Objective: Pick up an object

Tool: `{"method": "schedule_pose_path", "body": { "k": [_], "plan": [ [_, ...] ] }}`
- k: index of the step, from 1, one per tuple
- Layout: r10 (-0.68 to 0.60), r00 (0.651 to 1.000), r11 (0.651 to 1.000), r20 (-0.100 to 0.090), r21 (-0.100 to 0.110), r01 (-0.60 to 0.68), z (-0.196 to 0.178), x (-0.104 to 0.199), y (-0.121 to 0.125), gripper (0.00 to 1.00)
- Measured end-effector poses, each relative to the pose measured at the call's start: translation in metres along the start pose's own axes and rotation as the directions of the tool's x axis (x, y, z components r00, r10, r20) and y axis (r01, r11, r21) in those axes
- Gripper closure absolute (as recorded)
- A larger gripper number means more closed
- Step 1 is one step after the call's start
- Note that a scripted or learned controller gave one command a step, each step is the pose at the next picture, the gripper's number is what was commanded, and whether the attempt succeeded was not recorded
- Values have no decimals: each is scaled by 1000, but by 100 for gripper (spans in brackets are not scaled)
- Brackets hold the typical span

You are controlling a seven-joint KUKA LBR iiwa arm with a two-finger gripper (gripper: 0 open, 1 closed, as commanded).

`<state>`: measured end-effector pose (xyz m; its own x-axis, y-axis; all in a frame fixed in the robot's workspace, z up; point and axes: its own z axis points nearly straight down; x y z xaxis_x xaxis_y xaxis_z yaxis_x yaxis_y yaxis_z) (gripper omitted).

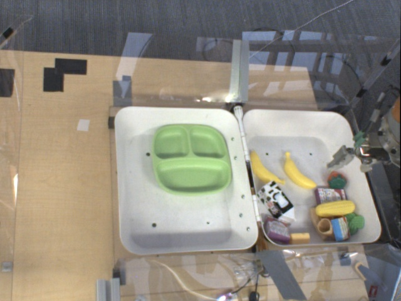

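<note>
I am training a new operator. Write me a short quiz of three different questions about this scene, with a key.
1. True or false: the green three-compartment plastic tray lies in the left white bin.
2. How many yellow plastic bananas lie in the right white bin?
3. The gripper hovers over the right bin's: A) far-right part B) near-left corner

Key:
1. true
2. two
3. A

Much at the right edge stays unclear to us

The arm (390,125) is cut off by the right edge, and we cannot tell how the gripper (348,156) is set. In the right bin (301,121), the small items heaped in the near right corner (338,215) overlap one another, so we cannot name most of them, and the black-and-white packet (276,199) bears print too small to read.
</note>
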<state>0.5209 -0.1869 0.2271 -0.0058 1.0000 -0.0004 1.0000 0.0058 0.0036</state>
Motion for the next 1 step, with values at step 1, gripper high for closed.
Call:
{"method": "schedule_pose_path", "body": {
  "k": [1],
  "plan": [
    [-92,996,996,-3,-6,92,130,21,21,0]
  ]
}}
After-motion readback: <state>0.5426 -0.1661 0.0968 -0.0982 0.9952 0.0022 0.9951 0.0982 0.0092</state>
